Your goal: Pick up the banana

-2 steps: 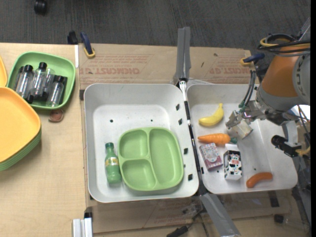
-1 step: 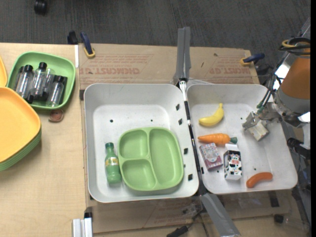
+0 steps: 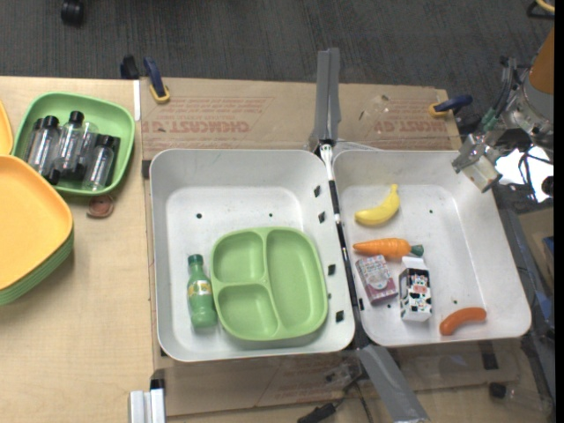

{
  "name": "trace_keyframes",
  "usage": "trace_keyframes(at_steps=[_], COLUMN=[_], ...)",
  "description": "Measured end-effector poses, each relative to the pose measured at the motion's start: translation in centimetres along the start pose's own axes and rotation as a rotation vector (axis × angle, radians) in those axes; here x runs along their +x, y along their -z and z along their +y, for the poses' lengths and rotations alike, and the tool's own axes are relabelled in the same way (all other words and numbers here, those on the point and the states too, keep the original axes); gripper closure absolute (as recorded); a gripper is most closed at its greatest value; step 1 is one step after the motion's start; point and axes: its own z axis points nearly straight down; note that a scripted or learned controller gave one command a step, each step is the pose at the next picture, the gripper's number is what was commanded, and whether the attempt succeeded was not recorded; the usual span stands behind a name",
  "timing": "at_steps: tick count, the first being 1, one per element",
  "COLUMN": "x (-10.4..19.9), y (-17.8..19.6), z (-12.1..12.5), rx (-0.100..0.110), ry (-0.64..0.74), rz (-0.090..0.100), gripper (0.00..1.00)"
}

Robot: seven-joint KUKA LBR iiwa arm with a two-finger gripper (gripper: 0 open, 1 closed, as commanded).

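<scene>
Yellow and curved, the banana (image 3: 379, 205) lay in the right bin (image 3: 502, 263), toward its upper left above a toy carrot (image 3: 382, 248). The gripper (image 3: 480, 167) hung at that bin's upper right corner, well apart from the fruit, its grasp impossible to judge.

"CHEMCUTZ" in red — upside down — on the cardboard sheet (image 3: 231, 123) behind the bins
</scene>
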Motion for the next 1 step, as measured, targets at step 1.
trace_keyframes(at_steps=[1], x=[-0.04], y=[6.07], z=[0.09], rx=[0.002], ry=[-0.464], rz=[0.000], gripper=[1.00])
